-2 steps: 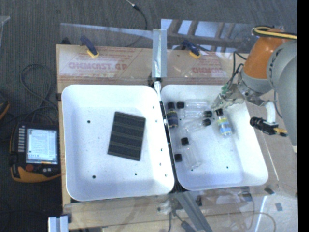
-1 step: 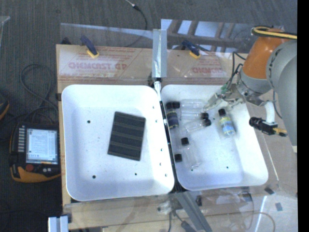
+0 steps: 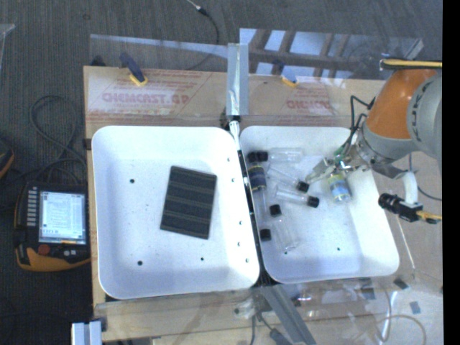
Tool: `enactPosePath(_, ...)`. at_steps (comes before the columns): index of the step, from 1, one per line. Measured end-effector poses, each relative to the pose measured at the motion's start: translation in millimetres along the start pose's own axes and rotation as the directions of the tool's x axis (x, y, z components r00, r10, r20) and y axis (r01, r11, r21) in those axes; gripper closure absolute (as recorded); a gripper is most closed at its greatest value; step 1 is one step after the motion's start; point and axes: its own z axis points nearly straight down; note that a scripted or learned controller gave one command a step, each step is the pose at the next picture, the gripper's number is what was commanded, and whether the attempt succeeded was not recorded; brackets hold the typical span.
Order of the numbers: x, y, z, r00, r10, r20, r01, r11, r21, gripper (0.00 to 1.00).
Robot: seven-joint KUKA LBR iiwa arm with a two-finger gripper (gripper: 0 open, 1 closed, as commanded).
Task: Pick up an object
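Vials (image 3: 287, 192) in right bin (image 3: 374, 257), wooden bench (image 3: 158, 95)

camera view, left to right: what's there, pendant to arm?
Orange-and-black handheld pendant with lit screen → left white shallow bin → dark ribbed rectangular pad → right white shallow bin → clear vials with black caps → gripper → grey arm with orange band.

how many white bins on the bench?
2. The left bin holds a dark ribbed pad; the right bin holds small clear vials with black caps, with the arm reaching in from the right.
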Motion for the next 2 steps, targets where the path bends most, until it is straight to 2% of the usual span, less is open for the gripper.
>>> enactPosePath(1,-1,0,-7,1.000,0.000,0.003,0.000,1.000,0.002,1.00)
enactPosePath(2,33,49,-118,0.994,0.110,0.004,-0.110,0.994,0.019,1.00)
